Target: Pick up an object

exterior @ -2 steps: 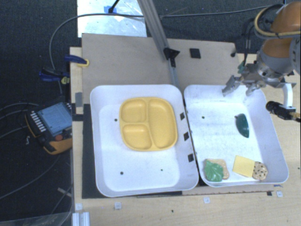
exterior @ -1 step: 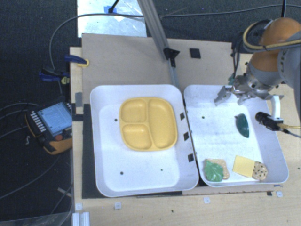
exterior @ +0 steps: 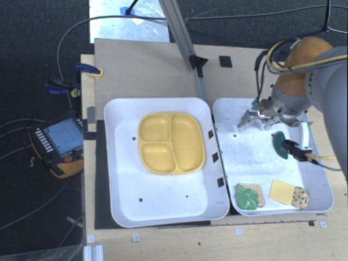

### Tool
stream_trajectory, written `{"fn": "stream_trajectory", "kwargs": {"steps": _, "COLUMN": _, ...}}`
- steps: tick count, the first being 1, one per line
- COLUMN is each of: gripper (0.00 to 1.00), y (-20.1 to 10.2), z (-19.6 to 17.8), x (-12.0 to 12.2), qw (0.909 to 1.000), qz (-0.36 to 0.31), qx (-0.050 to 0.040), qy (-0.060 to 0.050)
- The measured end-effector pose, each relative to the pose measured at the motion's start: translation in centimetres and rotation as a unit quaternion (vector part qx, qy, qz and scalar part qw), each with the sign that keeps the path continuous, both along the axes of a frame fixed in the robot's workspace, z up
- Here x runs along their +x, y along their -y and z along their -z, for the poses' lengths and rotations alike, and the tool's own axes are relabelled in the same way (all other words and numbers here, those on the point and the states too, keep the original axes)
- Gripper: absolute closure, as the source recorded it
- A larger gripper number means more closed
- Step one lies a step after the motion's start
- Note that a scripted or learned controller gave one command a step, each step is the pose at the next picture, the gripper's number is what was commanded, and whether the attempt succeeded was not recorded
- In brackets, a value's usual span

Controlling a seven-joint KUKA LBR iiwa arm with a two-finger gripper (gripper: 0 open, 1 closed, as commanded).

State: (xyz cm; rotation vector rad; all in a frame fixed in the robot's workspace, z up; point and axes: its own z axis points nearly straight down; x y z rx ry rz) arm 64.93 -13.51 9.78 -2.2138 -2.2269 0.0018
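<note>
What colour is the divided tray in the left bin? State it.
Yellow; the divided tray shows plainly in the camera view.

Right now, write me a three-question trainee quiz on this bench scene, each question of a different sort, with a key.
1. True or false: the yellow divided plate lies in the left bin.
2. Multiple choice: where does the end effector hang? A) over the left bin B) over the far part of the right bin C) off the bench.
3. Fill in: the yellow cheese slice lies beside a ____ with dark chips, at the right bin's near edge.

Key:
1. True.
2. B.
3. Cookie.
</note>
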Motion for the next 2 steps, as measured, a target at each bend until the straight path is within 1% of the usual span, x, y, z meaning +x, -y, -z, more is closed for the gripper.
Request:
{"fn": "stream_trajectory", "kwargs": {"steps": 1, "gripper": 1.00, "y": 0.1, "z": -1.5, "x": 0.2, "qw": 1.0000, "qz": -0.001, "qx": -0.0006, "qy": 0.003}}
{"fn": "stream_trajectory", "kwargs": {"steps": 2, "gripper": 1.00, "y": -0.2, "z": -6.0, "x": 0.1, "qw": 1.0000, "qz": 0.000, "qx": -0.0005, "qy": 0.004}}
